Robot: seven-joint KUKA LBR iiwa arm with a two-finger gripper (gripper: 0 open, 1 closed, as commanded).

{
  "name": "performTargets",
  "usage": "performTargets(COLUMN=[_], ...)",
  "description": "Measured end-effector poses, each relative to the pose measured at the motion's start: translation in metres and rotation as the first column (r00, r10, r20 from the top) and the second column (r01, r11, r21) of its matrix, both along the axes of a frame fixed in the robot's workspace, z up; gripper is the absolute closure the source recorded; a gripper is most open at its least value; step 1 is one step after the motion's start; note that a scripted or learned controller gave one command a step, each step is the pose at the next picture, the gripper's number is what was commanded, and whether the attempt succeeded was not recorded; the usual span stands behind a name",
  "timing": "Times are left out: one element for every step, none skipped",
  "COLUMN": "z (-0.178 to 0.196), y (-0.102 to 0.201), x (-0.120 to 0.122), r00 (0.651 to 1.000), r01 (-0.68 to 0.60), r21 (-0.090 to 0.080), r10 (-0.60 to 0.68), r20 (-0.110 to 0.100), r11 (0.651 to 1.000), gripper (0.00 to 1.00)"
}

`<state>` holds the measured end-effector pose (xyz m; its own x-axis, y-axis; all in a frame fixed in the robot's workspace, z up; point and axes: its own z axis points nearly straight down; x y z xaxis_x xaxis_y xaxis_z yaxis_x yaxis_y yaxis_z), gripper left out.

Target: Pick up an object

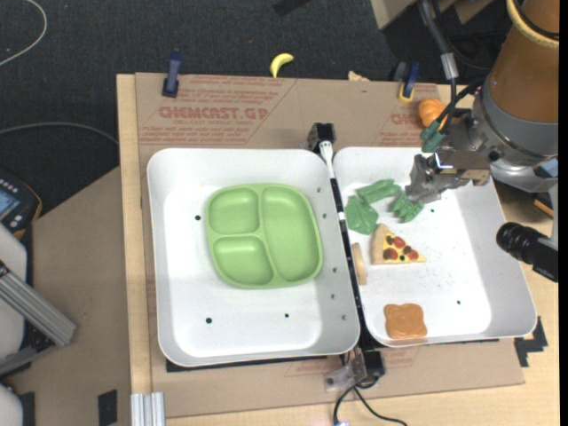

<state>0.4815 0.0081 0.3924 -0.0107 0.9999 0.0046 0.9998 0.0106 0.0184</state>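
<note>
**A:** Where is the arm right now?

**B:** It reaches in from the right, and the gripper (pixel 424 187) sits low over the upper part of the right bin (pixel 497 264). The orange band is at the top right corner, above the grey wrist.

**A:** Is it holding anything?

**B:** I cannot tell. The fingers point down at a small green piece (pixel 407 208), and they look to be touching it or just over it, but the wrist hides how they stand.

**A:** What else lies in that bin?

**B:** A larger green leafy toy (pixel 367 204) lies just left of the small piece, near the bin's left wall. Below it is a pizza slice (pixel 393 247) with red dots, and beside that, against the left wall, a thin tan stick (pixel 359 263). Near the front edge lies a brown toast piece (pixel 405 320), well apart from the gripper.

**A:** And the left bin (pixel 177 264)?

**B:** It holds a green divided plate (pixel 264 234) with three compartments, lying flat near the middle.

**A:** Anything outside the bins?

**B:** A yellow banana (pixel 281 62) lies at the far edge of the worktop (pixel 222 114), and an orange ball (pixel 429 110) sits near the back right clamp.
</note>
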Motion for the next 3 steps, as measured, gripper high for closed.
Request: performTargets(z=[-0.081,-0.171,-0.099], y=[0.006,-0.043,0.027], x=[0.066,0.095,0.021], r00=[1.0,0.999,1.0], r01=[0.01,0.016,0.003], r21=[-0.005,-0.007,0.0], r10=[-0.01,-0.017,-0.003], r20=[-0.026,-0.029,-0.016], r11=[1.0,1.0,1.0], gripper=[1.0,1.0,1.0])
